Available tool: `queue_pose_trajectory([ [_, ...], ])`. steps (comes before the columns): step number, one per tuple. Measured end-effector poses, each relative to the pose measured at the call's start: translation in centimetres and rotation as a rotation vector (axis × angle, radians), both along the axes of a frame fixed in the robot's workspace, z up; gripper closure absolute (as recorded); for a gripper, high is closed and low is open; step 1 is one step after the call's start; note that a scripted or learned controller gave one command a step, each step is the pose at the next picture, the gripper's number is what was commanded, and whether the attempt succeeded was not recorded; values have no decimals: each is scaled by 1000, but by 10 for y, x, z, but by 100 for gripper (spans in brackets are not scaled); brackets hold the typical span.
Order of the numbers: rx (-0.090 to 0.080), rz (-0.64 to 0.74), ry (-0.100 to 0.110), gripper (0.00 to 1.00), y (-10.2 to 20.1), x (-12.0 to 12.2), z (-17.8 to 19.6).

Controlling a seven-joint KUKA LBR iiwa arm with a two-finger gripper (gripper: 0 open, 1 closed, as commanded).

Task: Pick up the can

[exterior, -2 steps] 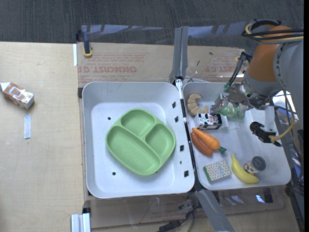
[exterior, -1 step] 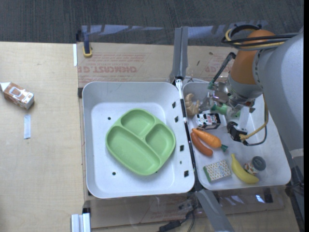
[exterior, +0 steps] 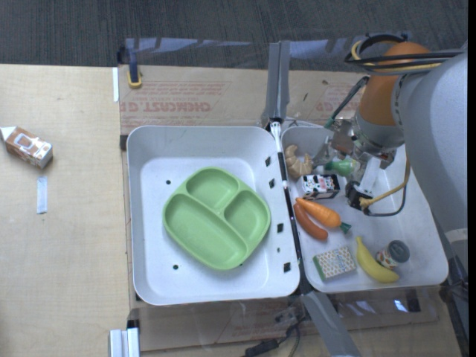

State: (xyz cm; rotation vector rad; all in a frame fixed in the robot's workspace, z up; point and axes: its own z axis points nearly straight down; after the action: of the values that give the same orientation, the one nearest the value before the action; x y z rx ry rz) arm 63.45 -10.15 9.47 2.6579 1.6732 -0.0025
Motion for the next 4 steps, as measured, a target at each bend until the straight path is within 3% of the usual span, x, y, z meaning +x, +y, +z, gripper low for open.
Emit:
queue_pose_trajectory([
  [1,-2,2,4,100,0,-1,8],
  [2,-1,-212,1,100,35,12,97],
  [3,-1,-288,5,100,70,4,95],
  [4,0,-136,1,100,-39,-28,143],
])
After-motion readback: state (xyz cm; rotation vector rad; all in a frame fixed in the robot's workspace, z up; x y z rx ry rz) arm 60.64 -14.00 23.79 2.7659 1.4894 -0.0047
